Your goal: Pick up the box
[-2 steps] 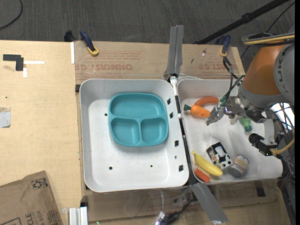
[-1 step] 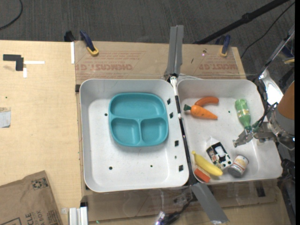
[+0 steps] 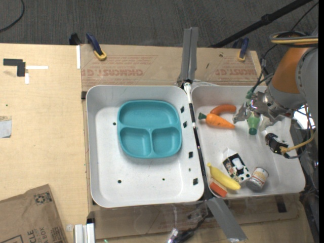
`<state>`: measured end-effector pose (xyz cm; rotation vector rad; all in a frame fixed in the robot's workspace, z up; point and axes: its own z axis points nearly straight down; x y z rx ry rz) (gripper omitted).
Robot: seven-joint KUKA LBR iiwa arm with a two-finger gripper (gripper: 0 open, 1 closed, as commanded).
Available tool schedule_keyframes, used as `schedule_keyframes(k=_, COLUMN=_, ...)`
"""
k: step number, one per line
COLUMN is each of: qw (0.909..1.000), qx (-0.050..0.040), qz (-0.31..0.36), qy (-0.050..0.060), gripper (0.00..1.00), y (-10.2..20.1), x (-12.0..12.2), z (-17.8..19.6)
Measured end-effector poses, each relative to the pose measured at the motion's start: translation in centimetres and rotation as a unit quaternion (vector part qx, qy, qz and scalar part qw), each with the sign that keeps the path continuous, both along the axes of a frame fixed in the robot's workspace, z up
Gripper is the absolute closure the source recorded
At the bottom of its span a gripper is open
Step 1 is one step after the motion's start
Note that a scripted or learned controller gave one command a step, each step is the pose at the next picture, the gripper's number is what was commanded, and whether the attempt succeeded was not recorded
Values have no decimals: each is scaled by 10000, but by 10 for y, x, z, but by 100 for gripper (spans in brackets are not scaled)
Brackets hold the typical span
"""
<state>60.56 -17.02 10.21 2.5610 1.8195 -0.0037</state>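
Two shallow white plastic bins side by side on a bench, smooth-walled with rounded corners, a grey divider strip [image 3: 190, 59] running up between them.

In the left bin [image 3: 101, 151]: a teal plastic tray [image 3: 150, 129], glossy, rounded-rectangular, split into three compartments, lying flat toward the far half of the bin floor. Nothing seen inside its compartments.

In the right bin [image 3: 291, 184]: an orange carrot [image 3: 219, 120], tapered with a green stub, lying near the far left corner, and a second curved orange piece [image 3: 223, 109] just behind it. Near the front edge, a small flat box [image 3: 236, 167], white with black printing, tilted on its corner, touching a yellow banana [image 3: 224, 178] on its left. A red-orange piece [image 3: 218, 189] tucked under the banana at the front edge. Just right of the box, a small metal can [image 3: 257, 179] lying on its side, silver rim showing.

Gripper [image 3: 251, 116] of dull metal, hanging over the far part of the right bin below the grey arm [image 3: 309, 80] and its orange band. A small green object [image 3: 253, 125] directly under the fingertips; whether clamped or merely beneath, cannot tell. Finger spread likewise unclear at this slant.

Box well apart from the gripper, toward the front edge of the bin and slightly left of it, untouched.

Beyond the bins, brown corrugated cardboard [image 3: 136, 67] held by blue clamps [image 3: 96, 47].
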Motion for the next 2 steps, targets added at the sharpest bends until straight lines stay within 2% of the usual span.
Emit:
schedule_keyframes(k=1, qw=9999, qx=-1, qz=-123, qy=58, gripper=0, y=30, x=49, z=-10)
schedule_keyframes(k=2, qw=9993, qx=-3, qz=-378, qy=-5, gripper=0, y=-11, x=15, z=68)
